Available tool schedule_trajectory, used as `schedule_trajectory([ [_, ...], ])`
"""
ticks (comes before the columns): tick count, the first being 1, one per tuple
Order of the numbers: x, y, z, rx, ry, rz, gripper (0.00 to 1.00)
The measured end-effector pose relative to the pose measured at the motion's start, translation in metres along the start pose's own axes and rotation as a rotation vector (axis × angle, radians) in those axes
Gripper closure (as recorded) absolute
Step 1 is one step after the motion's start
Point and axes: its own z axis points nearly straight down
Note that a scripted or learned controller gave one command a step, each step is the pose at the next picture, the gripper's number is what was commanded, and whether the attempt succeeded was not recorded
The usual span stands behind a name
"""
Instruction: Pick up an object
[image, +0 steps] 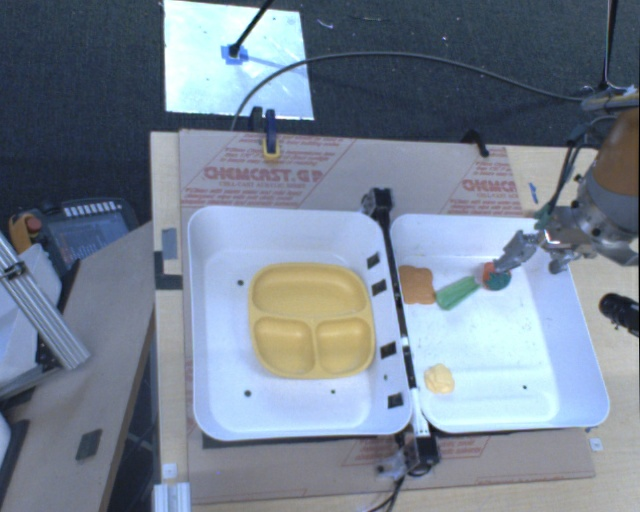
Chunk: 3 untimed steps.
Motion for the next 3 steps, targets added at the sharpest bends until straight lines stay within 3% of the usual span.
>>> schedule_trajectory([
  [1, 0.000, 0.002, -0.006, -0.011, -0.002, -0.002, 0.00],
  [3, 0.010, -0.003, 0.097, -0.007, -0.001, -0.002, 0.00],
])
